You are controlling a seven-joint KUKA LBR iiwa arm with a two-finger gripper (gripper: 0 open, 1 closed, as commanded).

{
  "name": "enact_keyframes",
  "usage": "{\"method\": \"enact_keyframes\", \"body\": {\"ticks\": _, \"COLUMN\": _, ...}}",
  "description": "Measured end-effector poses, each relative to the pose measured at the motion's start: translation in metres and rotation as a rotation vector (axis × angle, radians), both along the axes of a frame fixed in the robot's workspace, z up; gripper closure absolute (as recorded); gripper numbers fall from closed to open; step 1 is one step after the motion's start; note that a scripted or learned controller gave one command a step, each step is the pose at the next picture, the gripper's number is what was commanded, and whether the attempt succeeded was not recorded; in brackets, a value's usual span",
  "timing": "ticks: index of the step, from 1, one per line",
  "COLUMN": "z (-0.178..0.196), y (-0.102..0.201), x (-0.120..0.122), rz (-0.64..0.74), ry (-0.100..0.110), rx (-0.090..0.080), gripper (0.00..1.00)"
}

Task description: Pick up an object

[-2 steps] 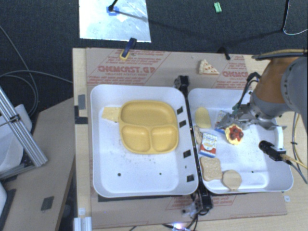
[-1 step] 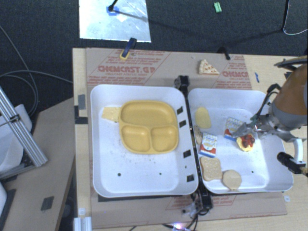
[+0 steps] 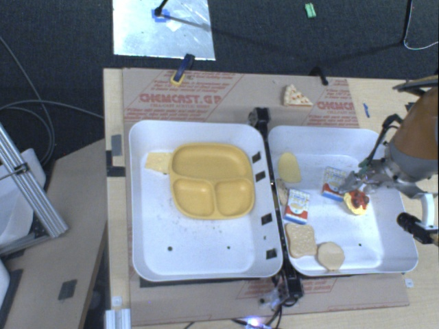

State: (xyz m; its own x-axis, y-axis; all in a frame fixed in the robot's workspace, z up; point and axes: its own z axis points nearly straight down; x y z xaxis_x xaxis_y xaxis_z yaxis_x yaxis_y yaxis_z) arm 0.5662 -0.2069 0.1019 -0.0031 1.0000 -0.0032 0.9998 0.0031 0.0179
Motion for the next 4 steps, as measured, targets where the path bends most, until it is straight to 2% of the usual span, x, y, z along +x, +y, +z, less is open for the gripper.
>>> {"method": "enact_keyframes", "body": {"ticks": 1, "z": -0.009, "y": 0.057, "x": 0.036, "rz": 0.003, "ry": -0.004, "rx": -0.009, "gripper": 1.00}}
{"method": "enact_keyframes", "body": {"ticks": 2, "z": 0.117, "y": 0.063, "x": 0.016, "rz": 0.002, "ry": 0.004, "rx": 0.000, "gripper": 1.00}}
{"method": "enact_keyframes", "body": {"ticks": 3, "z": 0.108, "y": 0.063, "x": 0.015, "rz": 0.001, "ry": 0.015, "rx": 0.002, "gripper": 0.00}}
{"method": "enact_keyframes", "body": {"ticks": 4, "z": -0.021, "y": 0.082, "x": 0.086, "rz": 0.006, "ry": 0.010, "rx": 0.002, "gripper": 0.00}}
